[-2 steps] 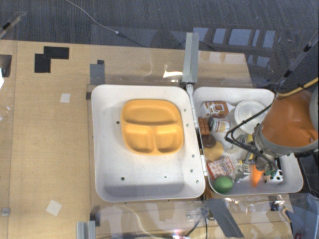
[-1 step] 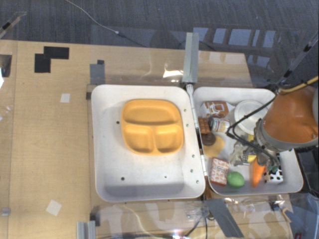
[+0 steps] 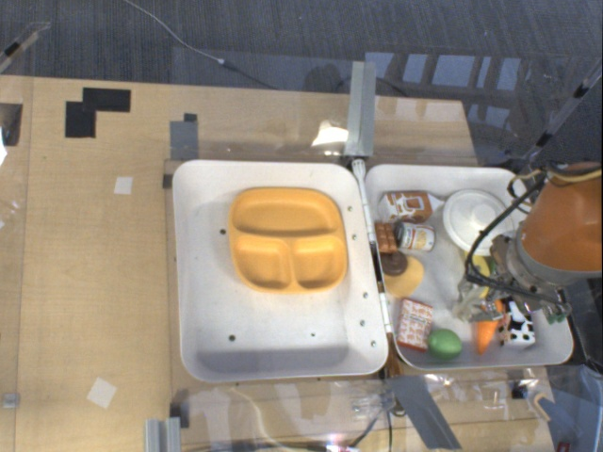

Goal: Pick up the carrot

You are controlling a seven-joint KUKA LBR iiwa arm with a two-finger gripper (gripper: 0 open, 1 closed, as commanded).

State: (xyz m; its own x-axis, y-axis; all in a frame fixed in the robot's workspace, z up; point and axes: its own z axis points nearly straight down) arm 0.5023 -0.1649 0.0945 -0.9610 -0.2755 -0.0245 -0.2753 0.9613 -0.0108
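The carrot (image 3: 484, 335) is a small orange piece near the front of the right bin (image 3: 556, 351), between a green lime (image 3: 445, 344) and a black-and-white spotted toy (image 3: 517, 327). My gripper (image 3: 487, 301) hangs just above and behind the carrot, below the arm's orange band (image 3: 565, 224). The wrist and its cables cover the gripper's tip, so I cannot tell whether it touches the carrot.
The right bin also holds a white bowl (image 3: 471, 217), a brown packet (image 3: 407, 203), a small can (image 3: 415, 237), a red-and-white packet (image 3: 415, 323) and a yellow piece (image 3: 480, 267) beside the gripper. A yellow divided tray (image 3: 287, 238) sits in the left bin (image 3: 203, 328).
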